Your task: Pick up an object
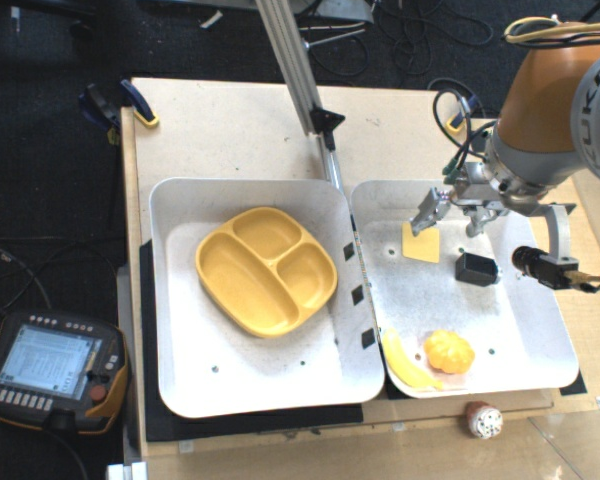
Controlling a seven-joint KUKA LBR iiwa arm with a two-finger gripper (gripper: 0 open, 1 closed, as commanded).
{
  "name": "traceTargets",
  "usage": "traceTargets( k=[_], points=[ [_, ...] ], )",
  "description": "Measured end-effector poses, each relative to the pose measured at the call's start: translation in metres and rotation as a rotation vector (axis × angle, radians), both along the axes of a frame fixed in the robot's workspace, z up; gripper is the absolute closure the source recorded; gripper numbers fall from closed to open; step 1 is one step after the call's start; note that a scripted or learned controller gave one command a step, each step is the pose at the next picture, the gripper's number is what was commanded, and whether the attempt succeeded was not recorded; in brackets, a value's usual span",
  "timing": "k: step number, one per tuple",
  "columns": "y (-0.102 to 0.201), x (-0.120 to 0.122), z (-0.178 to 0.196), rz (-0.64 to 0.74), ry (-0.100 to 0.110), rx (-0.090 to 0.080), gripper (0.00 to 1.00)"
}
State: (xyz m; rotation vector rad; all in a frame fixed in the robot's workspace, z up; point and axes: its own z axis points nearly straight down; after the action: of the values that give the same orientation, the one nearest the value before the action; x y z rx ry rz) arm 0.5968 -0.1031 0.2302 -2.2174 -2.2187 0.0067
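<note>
Gripper [452, 213] over right bin [540, 313] — beside (touching?) yellow square [422, 243].

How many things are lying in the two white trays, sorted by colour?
Yellow: 4, the divided plate, the flat square, the banana and the round lumpy fruit.
Black: 1, the small block.
Total: 5. The plate lies in the left bin; the other four lie in the right bin.

Two white bins [170, 268] sit on a pale beige bench [230, 128]. The divided plate [267, 270] is mustard yellow. A pale yellow square [422, 243], small black block [476, 269], yellow banana [406, 364] and orange-yellow lump [449, 352] share the right bin [540, 318].
</note>
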Motion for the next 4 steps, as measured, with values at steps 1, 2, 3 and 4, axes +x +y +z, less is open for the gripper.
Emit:
traceTargets(
  k=[1, 2, 3, 4],
  points=[
    [-0.005, -0.007, -0.048, -0.002, -0.001, 0.000, 0.00],
    [-0.008, -0.013, -0.093, -0.002, -0.002, 0.000, 0.00],
    [-0.008, -0.011, -0.080, -0.001, -0.007, -0.001, 1.00],
    [-0.004, -0.002, -0.021, 0.003, -0.013, -0.002, 1.00]
  ],
)
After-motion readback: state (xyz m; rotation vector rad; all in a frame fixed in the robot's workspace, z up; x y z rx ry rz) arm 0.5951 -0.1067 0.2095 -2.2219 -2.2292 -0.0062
